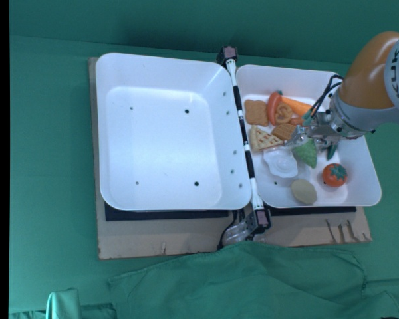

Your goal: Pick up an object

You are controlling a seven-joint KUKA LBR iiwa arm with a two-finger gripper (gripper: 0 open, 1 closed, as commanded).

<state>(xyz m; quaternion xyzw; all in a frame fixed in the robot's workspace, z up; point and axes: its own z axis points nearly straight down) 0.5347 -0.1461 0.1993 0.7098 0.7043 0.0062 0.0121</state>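
Observation:
The right bin (pixel 359 178) holds several toy foods: a brown cracker (pixel 257 112), a waffle wedge (pixel 261 139), a small waffle square (pixel 283 131), an orange pretzel-like piece (pixel 277 107), a carrot (pixel 298 104), a white fried egg (pixel 280 163), a green leafy piece (pixel 306 154), a tomato (pixel 334 175) and a potato (pixel 304 191). My gripper (pixel 304 137) hangs low over the middle of this bin, just above the green piece and beside the waffle square. Nothing shows between its fingers.
The left bin (pixel 120 78) lies beside the right one, with a black-and-white divider bar (pixel 243 131) between them. Both rest on a cardboard sheet (pixel 153 244). Crumpled green cloth (pixel 253 284) lies in front.

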